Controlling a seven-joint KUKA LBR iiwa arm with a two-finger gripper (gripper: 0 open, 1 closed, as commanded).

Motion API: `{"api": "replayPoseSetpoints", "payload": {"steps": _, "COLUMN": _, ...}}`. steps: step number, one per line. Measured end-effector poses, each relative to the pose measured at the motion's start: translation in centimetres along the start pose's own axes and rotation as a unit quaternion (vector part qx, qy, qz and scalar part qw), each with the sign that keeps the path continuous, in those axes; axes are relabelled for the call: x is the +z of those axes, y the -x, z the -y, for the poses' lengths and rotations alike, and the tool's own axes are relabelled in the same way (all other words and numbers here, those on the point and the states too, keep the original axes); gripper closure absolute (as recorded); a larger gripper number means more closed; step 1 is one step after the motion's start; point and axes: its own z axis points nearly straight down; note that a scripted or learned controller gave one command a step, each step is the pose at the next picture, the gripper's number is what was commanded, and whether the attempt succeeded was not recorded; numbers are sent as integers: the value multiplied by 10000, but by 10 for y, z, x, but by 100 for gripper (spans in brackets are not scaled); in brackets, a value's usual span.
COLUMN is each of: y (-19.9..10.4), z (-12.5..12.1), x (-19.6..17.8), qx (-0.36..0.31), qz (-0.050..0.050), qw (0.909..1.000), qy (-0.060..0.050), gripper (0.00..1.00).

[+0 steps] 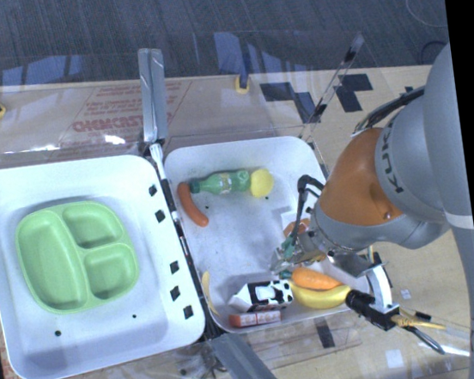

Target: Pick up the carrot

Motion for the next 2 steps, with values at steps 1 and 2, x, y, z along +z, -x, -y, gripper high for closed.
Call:
{"api": "replayPoseSetpoints", "payload": {"steps": 1, "y": -54, "z": -6, "x": -73, "qx": 1382, "qz": 5, "qw": 9904, "qy": 1, "gripper": 100}}
{"api": "replayPoseSetpoints", "payload": {"steps": 2, "y": -54, "z": -6, "x": -73, "qx": 1385, "qz": 4, "qw": 9904, "qy": -1, "gripper": 0}}
